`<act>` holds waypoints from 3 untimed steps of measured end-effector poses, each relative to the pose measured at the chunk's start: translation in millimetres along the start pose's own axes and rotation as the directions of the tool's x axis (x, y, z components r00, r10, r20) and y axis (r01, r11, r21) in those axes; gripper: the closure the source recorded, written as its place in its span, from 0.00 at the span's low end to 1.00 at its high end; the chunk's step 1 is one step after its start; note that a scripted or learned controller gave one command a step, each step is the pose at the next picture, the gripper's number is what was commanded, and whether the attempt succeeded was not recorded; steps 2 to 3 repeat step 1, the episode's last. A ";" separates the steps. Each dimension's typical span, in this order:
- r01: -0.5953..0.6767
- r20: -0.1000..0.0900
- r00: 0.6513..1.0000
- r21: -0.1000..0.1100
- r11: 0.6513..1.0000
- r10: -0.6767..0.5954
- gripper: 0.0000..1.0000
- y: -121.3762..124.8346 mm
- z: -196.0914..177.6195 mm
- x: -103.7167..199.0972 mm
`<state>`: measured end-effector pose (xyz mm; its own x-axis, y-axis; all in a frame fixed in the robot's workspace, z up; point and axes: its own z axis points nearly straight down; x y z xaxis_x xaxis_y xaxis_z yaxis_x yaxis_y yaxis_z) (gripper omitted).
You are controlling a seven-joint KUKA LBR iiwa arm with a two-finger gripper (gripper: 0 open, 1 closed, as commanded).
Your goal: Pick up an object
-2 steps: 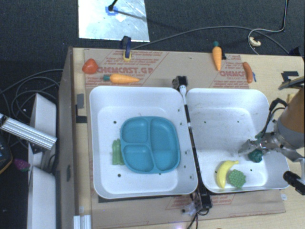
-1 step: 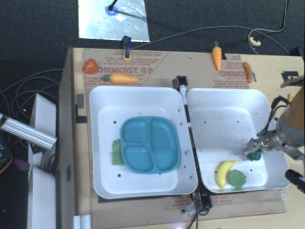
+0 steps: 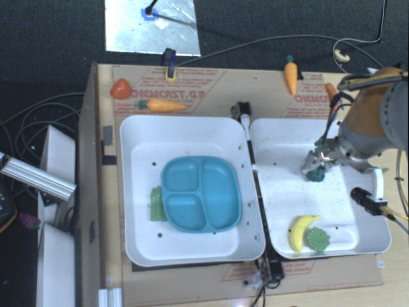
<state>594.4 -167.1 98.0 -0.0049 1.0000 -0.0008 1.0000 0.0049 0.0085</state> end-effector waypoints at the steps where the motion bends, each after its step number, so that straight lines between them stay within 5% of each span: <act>1: 0.001 -0.001 1.000 0.003 1.000 -0.001 1.00 31.2 -83.1 56.8; 3: 0.001 -0.001 1.000 0.003 1.000 -0.001 1.00 31.2 -83.1 56.8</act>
